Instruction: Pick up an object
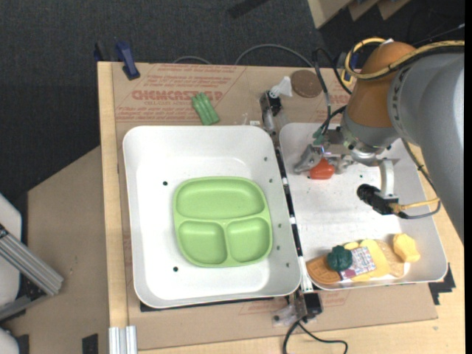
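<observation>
A cardboard-topped bench (147, 94) over dark carpet carries the two white bins. In the left bin (147, 153) lies a green divided tray (221, 220), flat and square to the walls. Just past that bin's far rim rests a small green clip (205, 109).

Across the divider, in the right bin (332, 220), the gripper (322, 161) hangs low over the far end, and a small red object (322, 171) sits right under its tip, a shade nearer the camera. Is red pinched between the fingers? From this angle, one cannot tell; metal hides the gap.

Judged as the target, the red piece lies practically beneath the tool. Against the right bin's near wall lie a dark green lump (340, 258), a yellow packet (369, 260) and a yellow block (405, 247), well apart from the gripper.
</observation>
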Robot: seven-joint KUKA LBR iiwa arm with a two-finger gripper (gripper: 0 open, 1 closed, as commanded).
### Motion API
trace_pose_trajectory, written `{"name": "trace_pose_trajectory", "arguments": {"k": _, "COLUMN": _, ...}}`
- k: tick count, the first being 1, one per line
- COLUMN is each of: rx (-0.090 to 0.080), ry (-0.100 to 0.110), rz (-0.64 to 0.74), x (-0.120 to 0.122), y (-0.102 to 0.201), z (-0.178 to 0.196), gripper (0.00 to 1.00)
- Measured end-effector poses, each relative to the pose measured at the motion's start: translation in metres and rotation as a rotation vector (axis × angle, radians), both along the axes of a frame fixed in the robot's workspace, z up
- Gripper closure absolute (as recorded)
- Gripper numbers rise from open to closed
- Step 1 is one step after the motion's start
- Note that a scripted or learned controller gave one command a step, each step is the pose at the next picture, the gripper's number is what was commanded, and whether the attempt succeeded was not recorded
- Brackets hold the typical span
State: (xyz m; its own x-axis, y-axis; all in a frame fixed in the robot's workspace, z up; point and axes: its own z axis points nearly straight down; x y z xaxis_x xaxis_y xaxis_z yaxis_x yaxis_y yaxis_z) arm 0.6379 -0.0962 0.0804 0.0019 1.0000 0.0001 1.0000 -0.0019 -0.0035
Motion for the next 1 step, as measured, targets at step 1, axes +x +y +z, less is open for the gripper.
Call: {"name": "trace_pose_trajectory", "arguments": {"k": 1, "rx": 0.0, "ry": -0.006, "rz": 0.001, "x": 0.0008, "y": 0.0018, "z": 0.0149, "gripper": 1.0}}
